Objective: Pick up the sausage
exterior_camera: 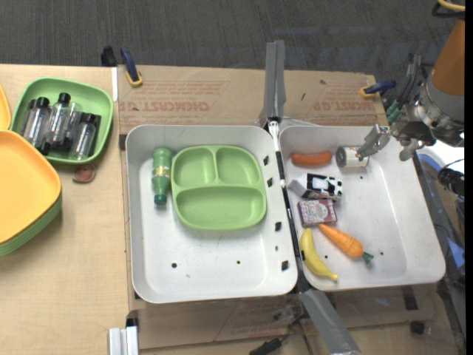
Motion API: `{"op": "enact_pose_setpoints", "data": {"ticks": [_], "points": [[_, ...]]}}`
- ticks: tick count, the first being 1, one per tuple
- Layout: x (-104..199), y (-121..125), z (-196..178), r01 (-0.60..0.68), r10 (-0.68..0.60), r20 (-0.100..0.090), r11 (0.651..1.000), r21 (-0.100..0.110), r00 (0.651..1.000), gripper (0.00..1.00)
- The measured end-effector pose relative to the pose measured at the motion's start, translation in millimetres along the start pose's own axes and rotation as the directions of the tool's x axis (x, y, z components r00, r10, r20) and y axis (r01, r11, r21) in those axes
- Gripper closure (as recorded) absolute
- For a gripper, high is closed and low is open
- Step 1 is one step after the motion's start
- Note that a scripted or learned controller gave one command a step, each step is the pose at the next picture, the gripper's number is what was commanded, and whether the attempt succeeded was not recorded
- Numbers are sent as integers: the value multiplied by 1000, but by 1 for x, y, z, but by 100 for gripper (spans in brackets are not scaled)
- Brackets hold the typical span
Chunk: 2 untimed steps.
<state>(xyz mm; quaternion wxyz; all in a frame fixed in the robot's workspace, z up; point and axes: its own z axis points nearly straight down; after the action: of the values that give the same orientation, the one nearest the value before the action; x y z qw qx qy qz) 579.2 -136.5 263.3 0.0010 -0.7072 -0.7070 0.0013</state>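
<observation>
Nearest the lens is the bare front rim of the left bin [214,296], with the wooden bench running under it. Going left to right from the far side: a stack of orange plates [26,191] hangs off the left edge, and behind it a small green tray [100,102] holds several dark-capped bottles [58,124]. In the left bin a green bottle [160,174] lies along the left side of a green divided plate [219,186], just beside it.

The right bin [414,268] holds the rest. A banana [315,256] lies near its front left corner, with a carrot [345,242] just to its right. Behind them sit a pink card packet [317,211] and a small black-and-white toy [324,186]. The sausage [311,157], orange-red, lies flat near the back wall, clear of my reach.

My claw [388,135] hangs over the back right part of this bin, right of the sausage. A small grey cylinder [352,157] lies between us. Nothing is held, and I cannot tell how wide the claw stands.
</observation>
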Motion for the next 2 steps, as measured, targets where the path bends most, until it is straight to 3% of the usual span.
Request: {"op": "enact_pose_setpoints", "data": {"ticks": [1, 2], "points": [[26, -60, 116, -129, 129, 0, 992, 1, 992, 0], [41, -56, 162, -49, 49, -1, 999, -1, 999, 0]]}}
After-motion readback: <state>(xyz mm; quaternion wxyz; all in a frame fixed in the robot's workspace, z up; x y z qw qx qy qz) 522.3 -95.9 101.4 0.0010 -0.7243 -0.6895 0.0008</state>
